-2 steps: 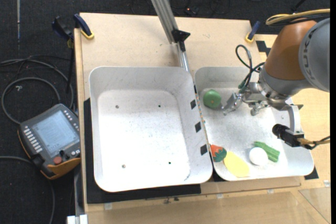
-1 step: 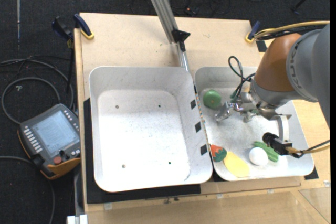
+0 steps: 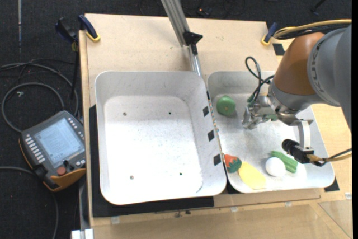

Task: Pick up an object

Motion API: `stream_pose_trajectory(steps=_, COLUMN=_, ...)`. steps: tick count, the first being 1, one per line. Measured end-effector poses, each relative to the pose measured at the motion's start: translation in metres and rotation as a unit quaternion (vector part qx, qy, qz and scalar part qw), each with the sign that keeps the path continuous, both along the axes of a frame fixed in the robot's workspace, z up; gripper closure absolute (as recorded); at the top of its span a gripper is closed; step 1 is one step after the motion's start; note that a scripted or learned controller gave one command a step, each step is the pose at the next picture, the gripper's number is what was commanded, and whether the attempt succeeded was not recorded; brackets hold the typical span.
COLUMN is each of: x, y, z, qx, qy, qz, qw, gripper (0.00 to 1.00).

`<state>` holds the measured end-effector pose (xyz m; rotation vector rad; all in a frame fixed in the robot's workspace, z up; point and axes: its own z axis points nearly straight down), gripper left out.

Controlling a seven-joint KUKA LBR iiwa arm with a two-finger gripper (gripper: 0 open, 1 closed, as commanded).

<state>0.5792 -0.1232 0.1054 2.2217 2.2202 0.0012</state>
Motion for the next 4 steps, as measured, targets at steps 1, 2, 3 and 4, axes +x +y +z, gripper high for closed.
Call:
stream_pose_trajectory(steps=1, x=0.005, y=-0.002, z=0.044, qx=-0.0006, qy=-0.002, qz=0.001, qw=1.0000, gripper=1.00)
stream_pose_trajectory(steps=2, x=0.002, y=-0.011, z=0.093, qx=-0.0009, qy=-0.002, qz=0.000, qw=1.0000, gripper=1.00)
stream_pose_trajectory(steps=3, x=-0.007, y=-0.010, z=0.146, qx=-0.0011, qy=-0.003, qz=0.001, qw=1.0000, gripper=1.00)
stream_pose_trajectory(steps=4, x=-0.006, y=-0.010, z=0.169, qx=-0.0007, qy=-0.001, qz=0.002, qw=1.0000, gripper=1.00)
